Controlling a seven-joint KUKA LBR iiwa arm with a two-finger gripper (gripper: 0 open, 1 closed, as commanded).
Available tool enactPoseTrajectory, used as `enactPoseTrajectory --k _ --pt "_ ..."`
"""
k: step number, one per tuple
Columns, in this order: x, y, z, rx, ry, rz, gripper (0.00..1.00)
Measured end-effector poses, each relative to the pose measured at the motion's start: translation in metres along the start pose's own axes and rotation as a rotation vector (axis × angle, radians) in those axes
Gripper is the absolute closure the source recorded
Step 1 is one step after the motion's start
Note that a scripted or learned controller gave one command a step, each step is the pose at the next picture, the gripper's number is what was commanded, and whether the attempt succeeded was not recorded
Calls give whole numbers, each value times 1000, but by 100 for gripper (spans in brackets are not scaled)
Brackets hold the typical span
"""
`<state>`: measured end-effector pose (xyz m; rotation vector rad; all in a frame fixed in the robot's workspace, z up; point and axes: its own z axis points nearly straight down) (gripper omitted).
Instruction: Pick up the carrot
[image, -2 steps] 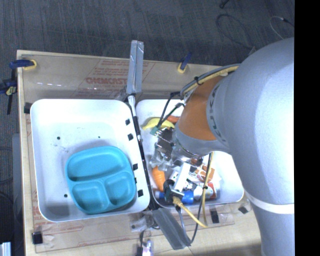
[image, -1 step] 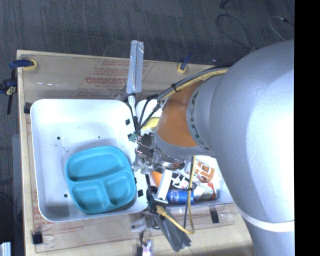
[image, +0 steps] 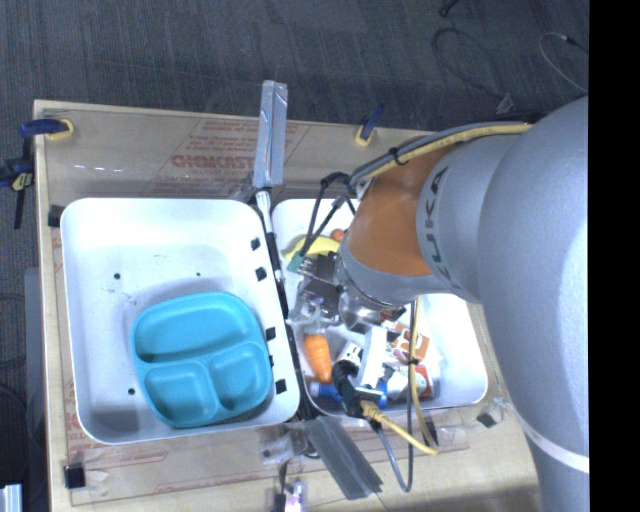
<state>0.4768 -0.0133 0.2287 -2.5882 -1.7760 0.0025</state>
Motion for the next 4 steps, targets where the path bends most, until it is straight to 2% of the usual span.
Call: enactPoseTrajectory --k 1,2,3,4 --pt "-17 7 -39 0 0 15 100" --pt "26 -12 39 7 -4 626 100" --pt "38 -17 39 8 -4 603 100" --pt "38 -17 39 8 -4 603 0"
